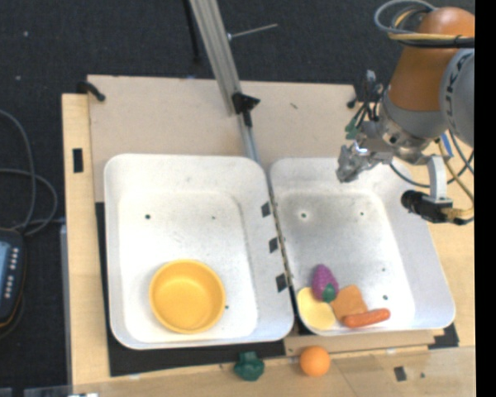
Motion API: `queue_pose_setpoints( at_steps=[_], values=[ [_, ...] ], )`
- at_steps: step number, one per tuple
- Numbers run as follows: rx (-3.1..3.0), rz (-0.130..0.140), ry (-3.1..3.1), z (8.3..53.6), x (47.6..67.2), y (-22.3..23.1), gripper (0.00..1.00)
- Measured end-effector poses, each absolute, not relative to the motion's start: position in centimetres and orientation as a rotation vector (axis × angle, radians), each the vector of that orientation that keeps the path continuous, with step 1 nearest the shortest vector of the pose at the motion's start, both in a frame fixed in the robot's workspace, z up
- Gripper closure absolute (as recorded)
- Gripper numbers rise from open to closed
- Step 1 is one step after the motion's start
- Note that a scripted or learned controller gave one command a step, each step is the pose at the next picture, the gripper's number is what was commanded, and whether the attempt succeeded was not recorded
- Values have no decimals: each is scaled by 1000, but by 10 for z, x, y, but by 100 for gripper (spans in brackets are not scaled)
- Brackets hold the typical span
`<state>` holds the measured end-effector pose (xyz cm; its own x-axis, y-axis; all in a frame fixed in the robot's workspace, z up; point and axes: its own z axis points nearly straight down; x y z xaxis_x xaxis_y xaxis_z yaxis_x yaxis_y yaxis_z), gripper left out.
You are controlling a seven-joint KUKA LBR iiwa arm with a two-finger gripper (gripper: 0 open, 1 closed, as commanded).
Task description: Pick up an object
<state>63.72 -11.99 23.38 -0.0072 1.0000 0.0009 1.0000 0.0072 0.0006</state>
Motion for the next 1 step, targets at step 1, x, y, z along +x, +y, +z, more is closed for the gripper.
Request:
queue_pose_setpoints(
  at_steps=[1],
  values=[
    [-2214,-1,-2228,227,637,-69,100]
  ],
)
